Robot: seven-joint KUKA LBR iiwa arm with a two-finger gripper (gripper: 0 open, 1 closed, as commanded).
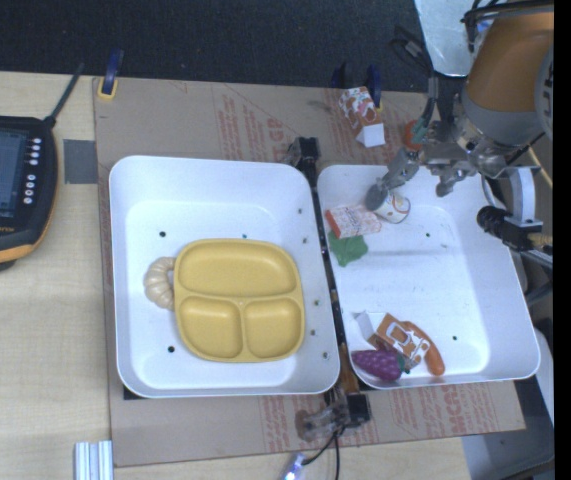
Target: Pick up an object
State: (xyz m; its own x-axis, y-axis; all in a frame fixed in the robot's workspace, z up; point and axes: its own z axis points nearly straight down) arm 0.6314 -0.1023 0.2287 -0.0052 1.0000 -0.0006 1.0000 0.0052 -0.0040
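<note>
Toys and packets are gathered in the right bin (485,298), which serves here as the landmark; the picking is evidently meant to be done from it. Low over its far corner the gripper (383,194) is held, reached in by the grey arm (505,63) from beyond the bin's right wall. Just beside the fingertips a small pale round object (398,207) is seen, possibly a cup or ring; whether it is touched cannot be told, and nothing is shown between the fingers, so no hold can be claimed. Whether the pincer is spread or pressed together cannot be told from this slant.

Against the bin's left wall, a red-and-white packet (347,219) lies flat with a green item (349,249) just nearer. In the bin's near-left corner a purple grape bunch (377,365), an orange carrot-like piece (430,353) and a small printed box (397,335) are crowded together, probably where they have slid or been dropped.

To the left of the right bin, the second bin (130,268) holds a yellow divided plate (237,300), with a tan ridged item (158,281) tucked against its left edge. Beyond the right bin's far wall, a small carton (359,104) and a white cube (371,135) rest on the cardboard mat (215,118), on which faint red print is seen but cannot be read. Printing on the packets is too small to be read.
</note>
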